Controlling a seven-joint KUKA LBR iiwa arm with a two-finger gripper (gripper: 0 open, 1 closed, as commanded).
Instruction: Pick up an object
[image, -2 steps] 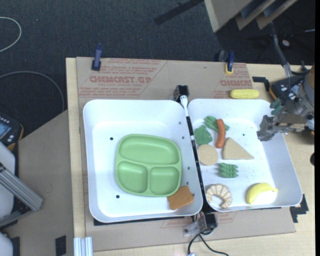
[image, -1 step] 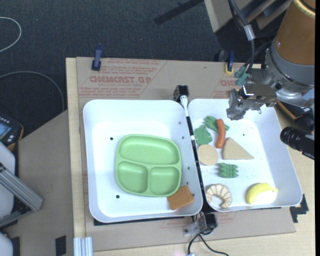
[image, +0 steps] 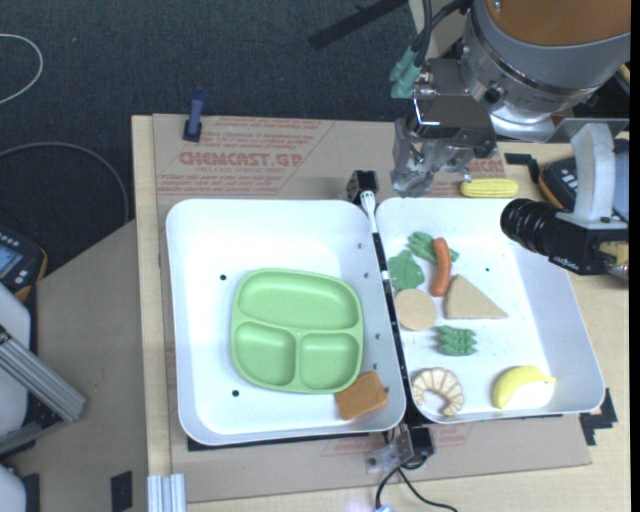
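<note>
Gripper (image: 425, 170) hangs above the far rim of the right bin (image: 570, 330), below the grey wrist and its orange band, and seems from this slant to sit well clear of everything in the bin; nothing shows between its fingers, and its fingertips blur into the cardboard behind, so I cannot tell how wide they stand. By my reading the step in hand is the approach: no object is yet chosen or touched, and the pick itself is not yet begun. Candidates lie in the right bin: an orange carrot (image: 440, 268) leaning against some green leafy pieces (image: 408, 265) near the bin's far left part, a tan wedge (image: 472, 300) just beside the carrot's lower end, a pale round disc (image: 416, 310) touching the divider side, a small green bundle (image: 456, 342) below it, a shrimp-like curl (image: 438, 390) and a yellow banana (image: 520, 387) at the near rim. A brown block (image: 361, 397) rests in the left bin (image: 190, 300) just beside the green divided plate (image: 296, 330). A yellow corn piece (image: 488, 187) lies outside the bins on the bench, near the gripper. The next move probably calls for travelling over one item, the carrot cluster being nearest, and descending straight; the crowding there risks a pinch on two things at once, so an isolated piece such as the banana may be safer
</note>
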